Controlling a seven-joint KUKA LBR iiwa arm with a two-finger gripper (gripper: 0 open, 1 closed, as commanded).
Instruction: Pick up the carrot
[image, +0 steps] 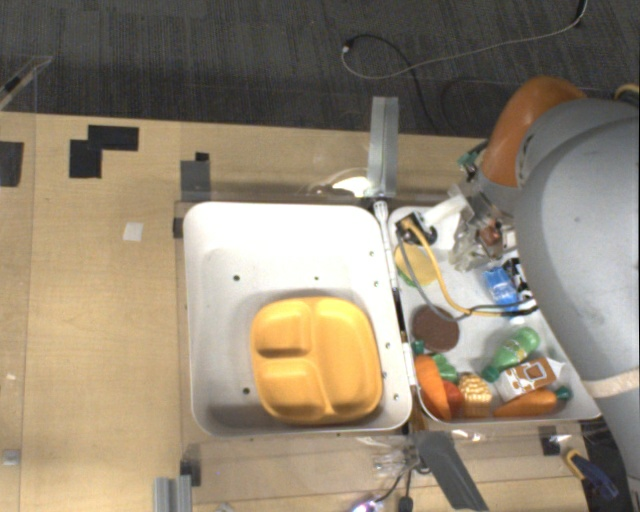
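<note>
Lower right of the frame, right bin (432, 412): one carrot (528, 403), orange, lay along the bottom edge at the right corner, beside a small carton (527, 377); to its left a corn cob (474, 389) and a larger orange vegetable (435, 387) against the bin's left wall. Above these, a green vegetable (513, 349) and a dark brown disc (436, 327). Lower centre, left bin (215, 240): one yellow divided tray (315, 358), resting toward the bottom right of that bin. Middle right: a pale yellow round item (416, 264) with a yellow cable crossing it; a blue object (499, 284). Upper right: gripper (478, 236) hung over the top of the right bin, well apart from the carrot; state of its jaws cannot be told. Grey arm (585, 220) filled the right side
</note>
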